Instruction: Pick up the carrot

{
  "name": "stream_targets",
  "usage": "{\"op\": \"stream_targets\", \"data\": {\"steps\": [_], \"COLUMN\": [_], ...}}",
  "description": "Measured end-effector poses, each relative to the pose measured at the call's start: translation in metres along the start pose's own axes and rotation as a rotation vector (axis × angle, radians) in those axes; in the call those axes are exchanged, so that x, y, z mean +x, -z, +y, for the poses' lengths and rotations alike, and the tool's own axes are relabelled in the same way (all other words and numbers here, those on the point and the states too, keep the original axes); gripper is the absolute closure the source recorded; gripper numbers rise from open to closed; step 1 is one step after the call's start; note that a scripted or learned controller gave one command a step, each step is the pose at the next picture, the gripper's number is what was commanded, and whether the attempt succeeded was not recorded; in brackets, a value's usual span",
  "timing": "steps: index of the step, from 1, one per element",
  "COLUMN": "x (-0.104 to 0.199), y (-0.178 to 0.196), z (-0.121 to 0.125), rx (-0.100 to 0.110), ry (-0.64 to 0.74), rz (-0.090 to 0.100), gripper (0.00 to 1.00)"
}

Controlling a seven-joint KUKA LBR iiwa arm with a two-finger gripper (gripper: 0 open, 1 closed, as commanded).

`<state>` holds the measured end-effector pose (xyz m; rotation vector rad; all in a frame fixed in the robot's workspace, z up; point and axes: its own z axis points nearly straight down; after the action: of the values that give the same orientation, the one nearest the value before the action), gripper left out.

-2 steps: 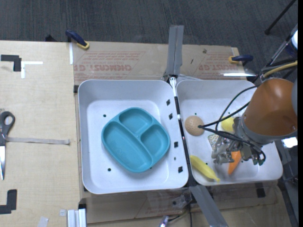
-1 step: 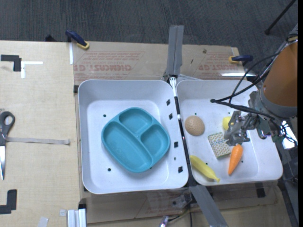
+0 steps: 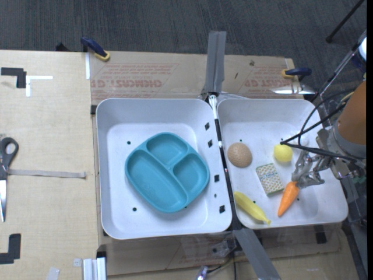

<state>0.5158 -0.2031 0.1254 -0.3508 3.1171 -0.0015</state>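
Wooden bench [image 3: 46, 133] bears bins; carrot [image 3: 287, 199] in right one

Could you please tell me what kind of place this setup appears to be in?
Probably a robotics lab workbench: two shallow white plastic bins clamped over cardboard, toy food such as an orange plastic carrot and a yellow plastic banana, and a grey robot gripper trailing cables.

Setting: robotics lab test cell. Evidence: tabletop [image 3: 46, 156] is a plain wood sheet with black tape corner marks and cardboard [image 3: 175, 74] held down by blue-and-yellow clamps [image 3: 96, 47]. Two white bins [image 3: 105, 168] butt together along a metal divider. Scissors [image 3: 6, 174] lie at the tabletop's left edge. Black cables [image 3: 317, 124] run to the arm [image 3: 352, 121]. Floor is dark grey carpet [image 3: 145, 10].
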Motion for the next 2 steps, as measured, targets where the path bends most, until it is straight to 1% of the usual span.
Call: {"op": "stream_targets", "data": {"steps": [1, 2], "x": [-0.0172, -0.0170], "y": [0.1106, 0.1105], "z": [0.0672, 0.0669], "rx": [0.000, 0.000], "ry": [0.030, 0.029], "rz": [-0.002, -0.002], "gripper": [1.00, 0.00]}}
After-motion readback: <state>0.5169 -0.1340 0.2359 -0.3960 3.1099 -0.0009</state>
